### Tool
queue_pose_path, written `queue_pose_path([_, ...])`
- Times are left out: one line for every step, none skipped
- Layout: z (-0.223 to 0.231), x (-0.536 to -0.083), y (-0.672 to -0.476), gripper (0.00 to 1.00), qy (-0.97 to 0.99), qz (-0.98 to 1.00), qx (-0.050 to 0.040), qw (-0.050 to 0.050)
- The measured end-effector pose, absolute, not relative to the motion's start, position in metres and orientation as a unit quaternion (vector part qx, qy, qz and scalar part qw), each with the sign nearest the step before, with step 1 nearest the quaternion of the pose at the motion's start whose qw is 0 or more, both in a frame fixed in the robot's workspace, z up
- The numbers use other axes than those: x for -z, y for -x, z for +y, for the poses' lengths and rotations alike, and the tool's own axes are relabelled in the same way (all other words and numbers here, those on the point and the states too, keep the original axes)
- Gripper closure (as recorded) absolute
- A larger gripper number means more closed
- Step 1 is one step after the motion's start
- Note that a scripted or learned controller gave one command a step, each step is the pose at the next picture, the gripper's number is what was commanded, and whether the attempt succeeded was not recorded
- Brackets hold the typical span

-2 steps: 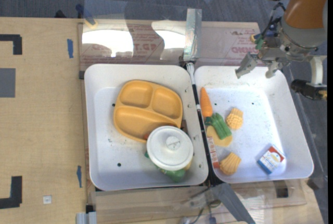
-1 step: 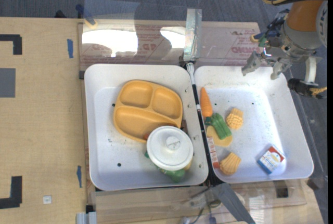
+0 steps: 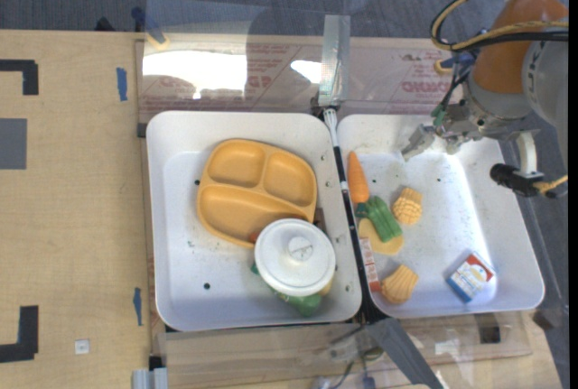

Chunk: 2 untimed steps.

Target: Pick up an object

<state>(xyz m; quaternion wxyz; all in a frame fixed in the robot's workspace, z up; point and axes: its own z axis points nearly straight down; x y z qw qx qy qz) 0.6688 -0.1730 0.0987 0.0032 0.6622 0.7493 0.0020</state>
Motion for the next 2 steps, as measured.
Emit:
queue_pose_path([-0.094,-0.087,-0.668,0.00,-0.698,0.716,-0.0018,0.000])
queue_pose_path([-0.111,-0.088,-0.610,0.00,-0.667,0.745,-0.0011,0.002])
